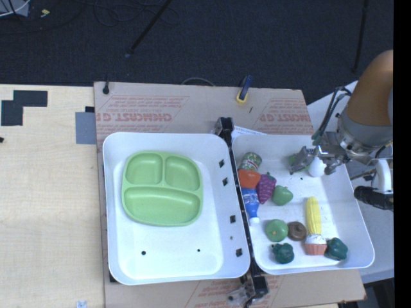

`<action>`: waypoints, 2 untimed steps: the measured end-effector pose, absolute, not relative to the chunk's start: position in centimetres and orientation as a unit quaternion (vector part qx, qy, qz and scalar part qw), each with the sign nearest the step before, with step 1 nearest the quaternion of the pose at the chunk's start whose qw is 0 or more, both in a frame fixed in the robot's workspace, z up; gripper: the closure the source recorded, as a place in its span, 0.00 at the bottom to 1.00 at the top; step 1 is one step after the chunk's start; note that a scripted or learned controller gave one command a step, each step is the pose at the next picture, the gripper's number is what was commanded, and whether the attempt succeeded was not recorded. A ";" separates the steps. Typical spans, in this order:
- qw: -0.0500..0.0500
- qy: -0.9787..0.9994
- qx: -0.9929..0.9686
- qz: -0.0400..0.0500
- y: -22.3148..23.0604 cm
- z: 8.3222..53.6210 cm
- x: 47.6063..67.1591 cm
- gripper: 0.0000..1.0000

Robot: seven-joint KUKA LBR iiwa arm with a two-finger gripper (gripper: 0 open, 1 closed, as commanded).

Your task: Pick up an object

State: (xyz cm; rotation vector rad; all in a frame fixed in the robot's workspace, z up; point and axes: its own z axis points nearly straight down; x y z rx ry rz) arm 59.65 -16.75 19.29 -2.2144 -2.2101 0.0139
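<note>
Two shallow white bins on the counter: left one (115, 236) carries a green sectioned plastic plate (162, 188), right one (359, 236) has the toy food. Claw (314, 162) hovers at the right bin's 12 o'clock end; can't tell how far open, nothing seen gripped. Step looks like approach. Nearest picks: green toy pepper (282, 196), purple toy grapes (265, 187), yellow toy corn cob (313, 215) toward 6 o'clock. Next: align over one, descend, close.

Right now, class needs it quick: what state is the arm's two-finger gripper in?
Gripper: over the right white bin, a small white object at its tips; open, shut or holding cannot be told.
</note>
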 end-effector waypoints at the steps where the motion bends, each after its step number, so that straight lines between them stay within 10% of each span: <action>1: 0.000 -0.707 -0.707 0.000 -16.8 20.1 60.0 0.00; 2: 0.003 -0.707 -0.707 0.002 -15.9 15.1 59.2 0.00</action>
